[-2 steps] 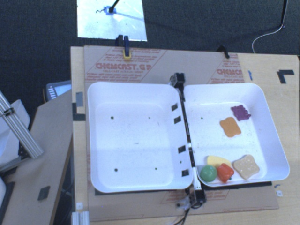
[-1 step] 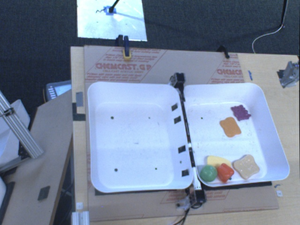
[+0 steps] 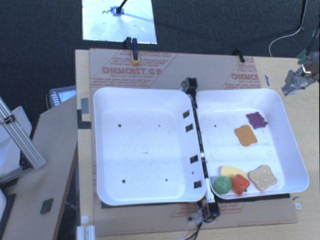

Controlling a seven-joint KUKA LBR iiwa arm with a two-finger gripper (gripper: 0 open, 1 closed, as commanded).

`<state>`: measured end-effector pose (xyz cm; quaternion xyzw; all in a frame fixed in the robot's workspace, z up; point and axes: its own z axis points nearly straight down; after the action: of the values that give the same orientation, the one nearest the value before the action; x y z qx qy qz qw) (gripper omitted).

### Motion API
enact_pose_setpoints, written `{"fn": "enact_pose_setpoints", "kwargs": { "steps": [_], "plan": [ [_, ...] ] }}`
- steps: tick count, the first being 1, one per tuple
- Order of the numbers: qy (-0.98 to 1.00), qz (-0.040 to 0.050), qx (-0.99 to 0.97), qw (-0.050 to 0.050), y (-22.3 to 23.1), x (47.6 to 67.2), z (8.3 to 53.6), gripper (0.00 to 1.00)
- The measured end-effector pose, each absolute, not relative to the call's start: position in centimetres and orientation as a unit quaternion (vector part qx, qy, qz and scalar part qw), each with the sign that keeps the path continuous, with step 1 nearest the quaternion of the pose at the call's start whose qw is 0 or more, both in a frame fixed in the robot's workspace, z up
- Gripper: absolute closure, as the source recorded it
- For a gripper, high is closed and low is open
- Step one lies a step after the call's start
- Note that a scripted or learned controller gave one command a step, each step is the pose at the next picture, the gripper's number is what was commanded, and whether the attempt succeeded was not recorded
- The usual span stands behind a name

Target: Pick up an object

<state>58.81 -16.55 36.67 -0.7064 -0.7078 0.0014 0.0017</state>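
Note:
The right bin (image 3: 227,103) holds several toy foods. A purple grape cluster (image 3: 256,119) lies near its far right, with a flat orange piece (image 3: 245,135) just in front of it. Along the near wall sit a yellow wedge (image 3: 231,171), a green ball (image 3: 222,185), a red pepper (image 3: 240,184) and a slice of toast (image 3: 262,177). My gripper (image 3: 296,81) hangs at the far right of the view, outside the right bin's far right corner and well away from all the objects. Nothing is seen in its grasp.
The left bin (image 3: 142,96) stands beside the right one, joined along a clipped middle seam (image 3: 196,134). Both rest on a cardboard sheet (image 3: 150,69) over the wooden bench. A metal plate (image 3: 119,14) lies beyond the bench, and an aluminium bar (image 3: 20,139) slants at the left.

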Motion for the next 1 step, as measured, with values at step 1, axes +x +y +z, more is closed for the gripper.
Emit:
{"fn": "enact_pose_setpoints", "kwargs": {
  "steps": [1],
  "plan": [
    [-0.71, -0.0066, -0.704, -0.01, -12.25, 59.09, 54.6, 1.0]
  ]
}}
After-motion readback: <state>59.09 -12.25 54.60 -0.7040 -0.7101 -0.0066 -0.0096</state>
